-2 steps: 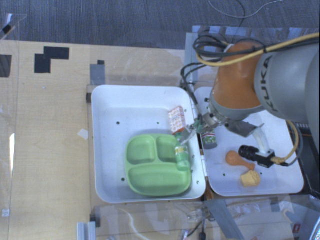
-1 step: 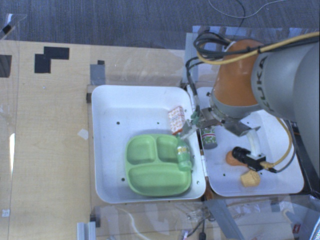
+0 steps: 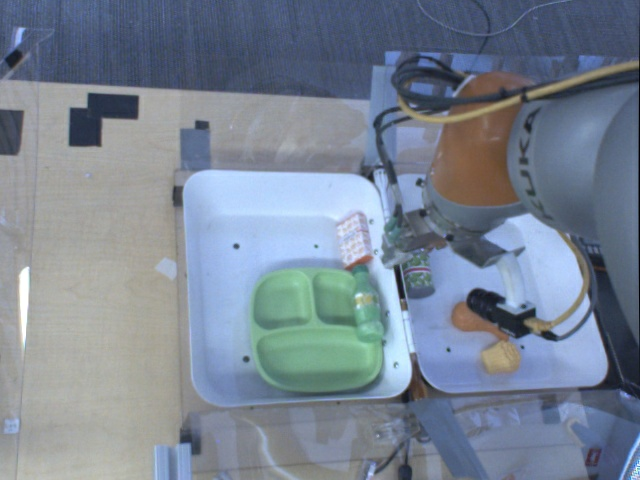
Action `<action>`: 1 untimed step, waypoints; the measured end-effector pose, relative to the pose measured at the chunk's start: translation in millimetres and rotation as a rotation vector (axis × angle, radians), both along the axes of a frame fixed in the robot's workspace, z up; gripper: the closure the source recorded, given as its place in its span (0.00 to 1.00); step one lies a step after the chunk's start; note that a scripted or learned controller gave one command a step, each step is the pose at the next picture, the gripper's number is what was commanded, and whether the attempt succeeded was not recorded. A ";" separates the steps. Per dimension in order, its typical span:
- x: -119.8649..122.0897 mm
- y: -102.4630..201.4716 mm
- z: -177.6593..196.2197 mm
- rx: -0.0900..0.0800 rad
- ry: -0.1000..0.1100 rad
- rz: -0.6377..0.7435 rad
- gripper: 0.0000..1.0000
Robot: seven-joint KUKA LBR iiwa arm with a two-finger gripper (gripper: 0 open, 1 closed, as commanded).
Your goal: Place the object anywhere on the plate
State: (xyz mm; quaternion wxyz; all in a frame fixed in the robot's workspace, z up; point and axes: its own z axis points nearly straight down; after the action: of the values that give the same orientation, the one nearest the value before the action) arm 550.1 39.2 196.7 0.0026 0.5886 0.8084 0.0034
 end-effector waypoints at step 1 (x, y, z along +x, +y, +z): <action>0.0 0.0 0.0 0.000 0.000 0.000 0.00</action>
State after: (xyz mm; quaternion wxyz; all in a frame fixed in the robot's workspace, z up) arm 550.1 39.2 196.8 0.0026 0.5886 0.8084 0.0035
